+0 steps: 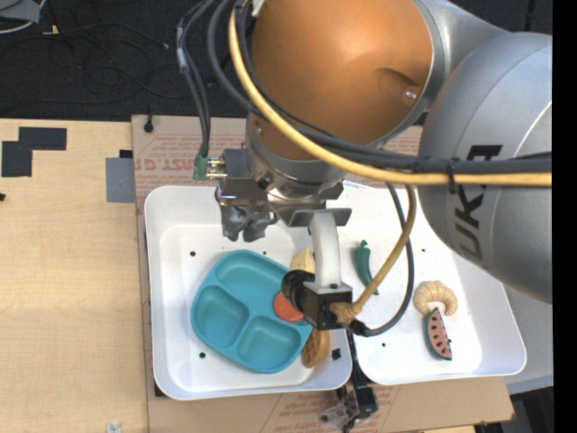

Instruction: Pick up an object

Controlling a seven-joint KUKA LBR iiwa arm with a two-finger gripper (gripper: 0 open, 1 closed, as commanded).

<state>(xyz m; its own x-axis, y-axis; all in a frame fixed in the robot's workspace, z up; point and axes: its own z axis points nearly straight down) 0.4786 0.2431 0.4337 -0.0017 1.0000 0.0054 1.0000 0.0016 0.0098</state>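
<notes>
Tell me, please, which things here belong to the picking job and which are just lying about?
Job in hand: gripper, above the left bin; blue divided plate, orange-red piece and brown piece in that bin; green pepper, pale curled piece and watermelon slice in the right bin.
Lying about: cardboard sheet under the bins; cables behind the bench.

The bins (171,336) look glossy plastic, the blue tray (233,321) matt (smooth).
</notes>
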